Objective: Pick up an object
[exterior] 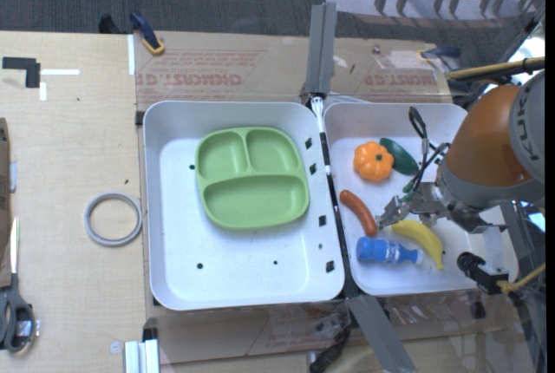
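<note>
The right bin (pixel 451 115) holds an orange toy pumpkin (pixel 374 161), a dark green piece (pixel 401 154) beside it, a red sausage (pixel 358 212), a yellow banana (pixel 421 239) and a blue bottle (pixel 388 252) lying on its side. My gripper (pixel 401 208) hangs low over the bin's middle. It sits just above the banana's left end and to the right of the sausage. Nothing visibly lifted is in it. The grey arm with its orange band (pixel 490 146) covers the bin's right part.
A green divided plate (pixel 252 177) lies in the left bin (pixel 165 215). On the bench to the left are a tape ring (pixel 114 218) and scissors (pixel 16 319). A blue clamp (pixel 147 33) rests at the back. A grey post (pixel 320 50) stands between the bins.
</note>
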`<action>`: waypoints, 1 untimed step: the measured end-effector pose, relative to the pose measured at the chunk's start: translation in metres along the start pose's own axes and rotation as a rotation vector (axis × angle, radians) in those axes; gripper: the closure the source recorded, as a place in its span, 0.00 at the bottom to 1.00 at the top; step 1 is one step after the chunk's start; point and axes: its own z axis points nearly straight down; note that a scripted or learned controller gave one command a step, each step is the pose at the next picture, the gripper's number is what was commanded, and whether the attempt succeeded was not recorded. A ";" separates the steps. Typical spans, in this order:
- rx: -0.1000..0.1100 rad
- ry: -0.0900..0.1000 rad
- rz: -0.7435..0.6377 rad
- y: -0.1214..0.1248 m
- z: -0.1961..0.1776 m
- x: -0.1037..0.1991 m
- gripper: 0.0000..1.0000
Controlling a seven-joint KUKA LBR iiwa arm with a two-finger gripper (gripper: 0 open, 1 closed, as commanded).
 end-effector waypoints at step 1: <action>-0.001 -0.001 -0.003 0.071 -0.001 0.025 0.00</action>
